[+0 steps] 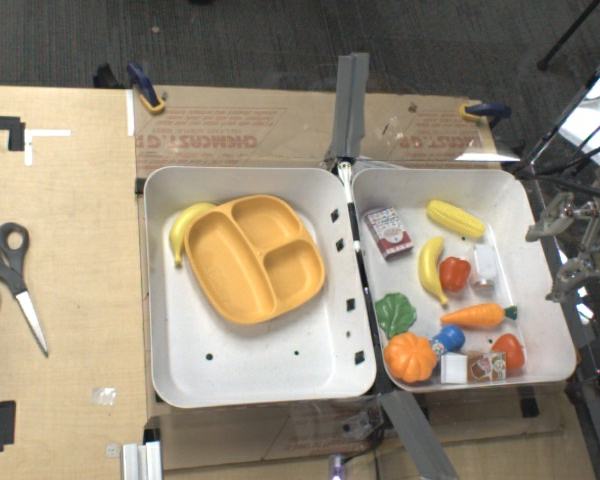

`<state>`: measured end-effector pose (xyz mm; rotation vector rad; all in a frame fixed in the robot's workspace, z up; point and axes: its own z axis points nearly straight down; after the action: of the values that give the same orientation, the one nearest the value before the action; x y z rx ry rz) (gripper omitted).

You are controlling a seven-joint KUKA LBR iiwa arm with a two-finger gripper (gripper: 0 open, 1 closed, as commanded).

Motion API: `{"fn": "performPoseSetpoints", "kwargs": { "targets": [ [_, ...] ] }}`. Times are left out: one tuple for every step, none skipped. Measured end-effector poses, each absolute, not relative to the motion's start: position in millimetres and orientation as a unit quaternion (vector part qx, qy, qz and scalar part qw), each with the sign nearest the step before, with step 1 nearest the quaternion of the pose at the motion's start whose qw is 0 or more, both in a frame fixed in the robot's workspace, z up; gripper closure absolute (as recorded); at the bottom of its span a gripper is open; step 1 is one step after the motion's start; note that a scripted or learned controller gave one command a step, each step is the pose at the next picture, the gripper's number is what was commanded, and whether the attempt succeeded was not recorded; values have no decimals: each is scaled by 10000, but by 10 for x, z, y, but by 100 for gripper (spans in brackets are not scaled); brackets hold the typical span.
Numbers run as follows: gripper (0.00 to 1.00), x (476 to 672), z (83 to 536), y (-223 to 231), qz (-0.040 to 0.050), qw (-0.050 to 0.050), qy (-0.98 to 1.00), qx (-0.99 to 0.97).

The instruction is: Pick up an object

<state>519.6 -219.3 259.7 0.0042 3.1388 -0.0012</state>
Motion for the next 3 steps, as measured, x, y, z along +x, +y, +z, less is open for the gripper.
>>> {"fn": "performPoseSetpoints", "kwargs": {
  "targets": [
    [0, 4910, 1208, -1761, -26, 128, 9993, 342],
    [0, 5694, 932, -1277, -1, 26, 9974, 715],
    [0, 6020, 943, -1156, -6, 38, 9941, 1088]
  ]
}}
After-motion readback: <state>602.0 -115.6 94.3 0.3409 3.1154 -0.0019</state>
